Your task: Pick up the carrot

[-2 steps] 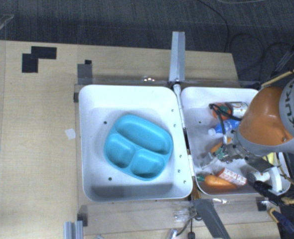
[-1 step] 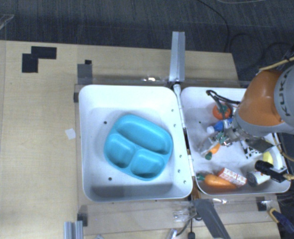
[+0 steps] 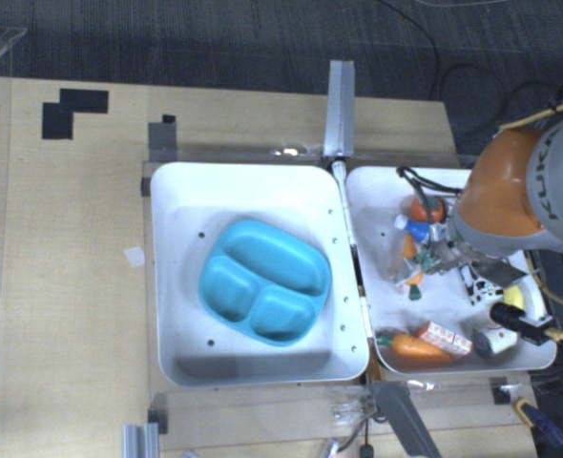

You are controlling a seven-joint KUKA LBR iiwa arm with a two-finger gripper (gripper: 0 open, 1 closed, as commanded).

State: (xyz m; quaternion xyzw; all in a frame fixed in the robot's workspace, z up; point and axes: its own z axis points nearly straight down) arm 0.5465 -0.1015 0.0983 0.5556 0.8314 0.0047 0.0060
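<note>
The carrot (image 3: 421, 348) still lies flat on the floor of the right bin (image 3: 377, 208), down near its 6 o'clock edge, with a small red-and-white packet (image 3: 449, 337) touching it at about 2 o'clock. Nothing has lifted it, so the pick itself remains to be done. The gripper (image 3: 423, 273) is low in the middle of that bin, at about 12 o'clock from the carrot and apart from it, among small coloured clutter (image 3: 417, 219). How far it is open I cannot tell; the wrist and the clutter confuse that spot, and it may be touching a small green piece there. The left bin (image 3: 167, 284) holds a blue divided tray (image 3: 265, 281), not involved in this task. What is left, I judge: shift toward 6 o'clock, descend over the carrot, close, lift
</note>
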